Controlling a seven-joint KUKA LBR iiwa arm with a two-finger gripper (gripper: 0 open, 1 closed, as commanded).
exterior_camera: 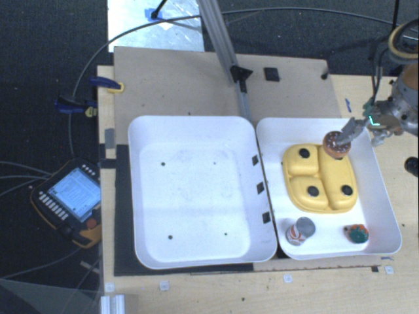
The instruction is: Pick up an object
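The left bin is seen beside the right bin. In the right bin a yellow block is laid centrally, with a small grey-and-red object and a small teal-and-orange object nearer the front. The gripper is lowered slantwise from the right over the block's far edge; a brown round object is seen at its tip, though a grasp cannot be told.

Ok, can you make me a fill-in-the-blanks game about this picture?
1. The big lumpy toy with black dots is coloured ____.
2. It lies in the ____ bin.
3. The gripper reaches in from the ____ side of the picture.

Missing words: yellow; right; right
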